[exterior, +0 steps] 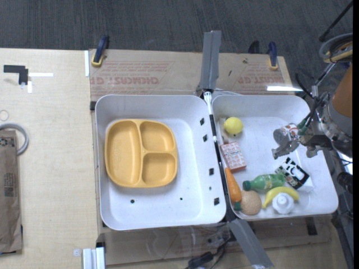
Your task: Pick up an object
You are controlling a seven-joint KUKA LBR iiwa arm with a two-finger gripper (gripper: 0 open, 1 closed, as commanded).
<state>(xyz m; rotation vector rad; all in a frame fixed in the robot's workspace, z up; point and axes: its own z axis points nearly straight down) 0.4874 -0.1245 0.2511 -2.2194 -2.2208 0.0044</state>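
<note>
Near rim, right bin [314,209]: we log white cup [283,204], banana [279,194], potato-like lump [251,202], carrot [233,186], green bottle [265,181], heaped at 6 o'clock, loosely dumped as pick candidates. Centre: red carton [233,156]. Far, 11 o'clock: lemon [233,126]. Gripper [285,142] at 3 o'clock; finger state, we cannot tell. Left bin [112,206]: yellow tray [142,153], likely drop target.

Yellow lemon [233,126], red carton [233,156], carrot [233,187], green bottle [265,181], banana [280,194], all lying in right bin [263,106]

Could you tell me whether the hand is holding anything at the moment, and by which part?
It cannot be told: the hand sits over the right bin, with nothing visibly between its fingers.
</note>
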